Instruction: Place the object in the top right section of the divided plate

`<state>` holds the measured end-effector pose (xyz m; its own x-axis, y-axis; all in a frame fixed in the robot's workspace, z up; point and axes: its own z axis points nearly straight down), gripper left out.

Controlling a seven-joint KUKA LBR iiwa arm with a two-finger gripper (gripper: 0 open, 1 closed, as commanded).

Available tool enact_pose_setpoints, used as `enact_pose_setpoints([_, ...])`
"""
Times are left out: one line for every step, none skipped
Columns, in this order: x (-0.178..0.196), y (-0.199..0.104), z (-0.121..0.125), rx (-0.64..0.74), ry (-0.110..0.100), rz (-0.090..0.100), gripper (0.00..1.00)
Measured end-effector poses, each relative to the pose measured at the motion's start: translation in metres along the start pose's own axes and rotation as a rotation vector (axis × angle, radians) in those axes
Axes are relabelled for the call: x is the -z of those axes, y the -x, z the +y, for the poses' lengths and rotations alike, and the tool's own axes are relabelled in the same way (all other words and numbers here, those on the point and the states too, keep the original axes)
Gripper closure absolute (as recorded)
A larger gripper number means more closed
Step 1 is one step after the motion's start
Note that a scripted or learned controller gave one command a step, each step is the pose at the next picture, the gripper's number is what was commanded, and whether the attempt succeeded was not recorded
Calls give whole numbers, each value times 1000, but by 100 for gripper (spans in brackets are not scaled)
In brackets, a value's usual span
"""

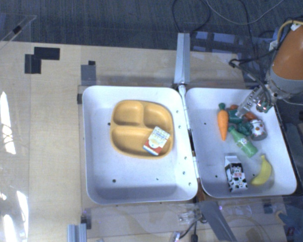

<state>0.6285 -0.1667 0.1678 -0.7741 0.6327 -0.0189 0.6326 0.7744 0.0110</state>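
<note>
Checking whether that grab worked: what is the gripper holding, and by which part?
Cannot be told: the gripper sits over the toy pile, and no hold shows.

Two shallow white bins stand side by side, the left bin [98, 185] and the right bin [212, 183]. There is one yellow divided plate [126, 130] with three sections, and one small printed packet [158, 140]. There is one orange carrot [222, 124], one yellow banana [263, 171], one green bottle [244, 142] and one small black-and-white carton [236, 173].
</note>
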Motion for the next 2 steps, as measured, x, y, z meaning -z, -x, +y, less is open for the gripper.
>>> enact_pose_setpoints([53, 19, -35, -163, -7, 8, 100])
enact_pose_setpoints([-55, -23, -61, -178, -5, 6, 100])
